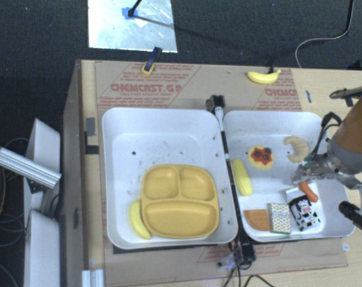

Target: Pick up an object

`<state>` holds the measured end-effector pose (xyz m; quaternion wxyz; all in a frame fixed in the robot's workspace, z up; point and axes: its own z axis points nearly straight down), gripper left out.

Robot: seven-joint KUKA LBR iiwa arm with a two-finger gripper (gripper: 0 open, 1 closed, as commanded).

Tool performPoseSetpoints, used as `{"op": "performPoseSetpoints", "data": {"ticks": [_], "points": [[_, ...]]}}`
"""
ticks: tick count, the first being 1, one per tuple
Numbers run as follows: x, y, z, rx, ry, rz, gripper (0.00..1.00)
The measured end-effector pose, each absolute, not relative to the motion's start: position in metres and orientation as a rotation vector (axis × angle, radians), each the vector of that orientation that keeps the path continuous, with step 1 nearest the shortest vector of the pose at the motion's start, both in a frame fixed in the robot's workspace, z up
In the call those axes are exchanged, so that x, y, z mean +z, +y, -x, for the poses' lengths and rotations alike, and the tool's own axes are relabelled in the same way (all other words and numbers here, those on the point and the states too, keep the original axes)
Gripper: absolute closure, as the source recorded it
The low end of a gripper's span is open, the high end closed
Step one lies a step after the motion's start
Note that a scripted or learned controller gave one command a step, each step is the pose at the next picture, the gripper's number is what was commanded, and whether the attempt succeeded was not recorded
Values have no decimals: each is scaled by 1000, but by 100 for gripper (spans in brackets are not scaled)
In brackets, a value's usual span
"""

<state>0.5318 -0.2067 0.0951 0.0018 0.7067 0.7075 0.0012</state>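
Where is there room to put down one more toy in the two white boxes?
Most bare floor is in the left bin, behind the yellow tray. The right bin has a free strip along its back wall, above the pizza toy. Its front right corner is crowded, near the tool.

The bench (169, 79) bears two white bins, the left bin (115, 160) touching the right bin (270, 121); a yellow banana (263, 76) lies near its far edge.

Banana (263, 76) on bench, silver sheet (132, 15) on floor
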Motion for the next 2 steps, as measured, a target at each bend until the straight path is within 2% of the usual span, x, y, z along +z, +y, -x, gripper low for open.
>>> {"op": "performPoseSetpoints", "data": {"ticks": [1, 2], "points": [[155, -153, -517, 3, 2224, -2216, 100], [239, -90, -514, 5, 2224, -2215, 100]]}}
